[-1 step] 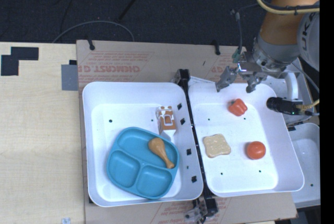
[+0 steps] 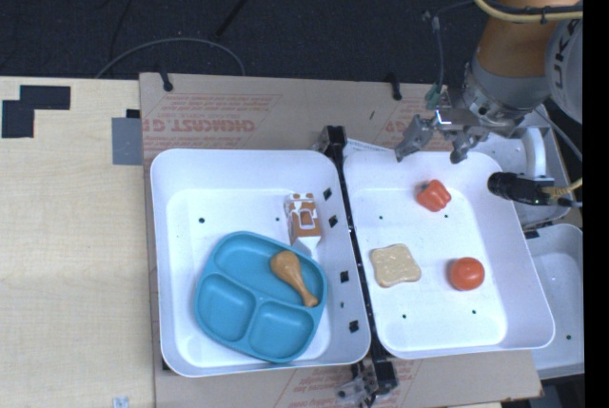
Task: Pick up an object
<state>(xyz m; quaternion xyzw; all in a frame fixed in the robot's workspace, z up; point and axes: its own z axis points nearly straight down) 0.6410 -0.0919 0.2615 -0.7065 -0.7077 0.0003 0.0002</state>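
My gripper [image 2: 438,144] hangs over the far edge of the right bin [image 2: 533,301], its two dark fingers spread apart with nothing between them. Below it in that bin lie a small red pepper piece [image 2: 433,195], a slice of toast [image 2: 394,265] and a red tomato [image 2: 466,273]. The left bin [image 2: 181,206] holds a blue divided plate [image 2: 252,311] with a chicken drumstick [image 2: 296,276] on it. A small orange and white toy [image 2: 304,217] stands beside the plate.
A black divider [image 2: 347,244] runs between the two bins. Cardboard [image 2: 247,116] lies under the bins, with a wooden bench top [image 2: 67,254] to the left. Cables cross the dark floor behind.
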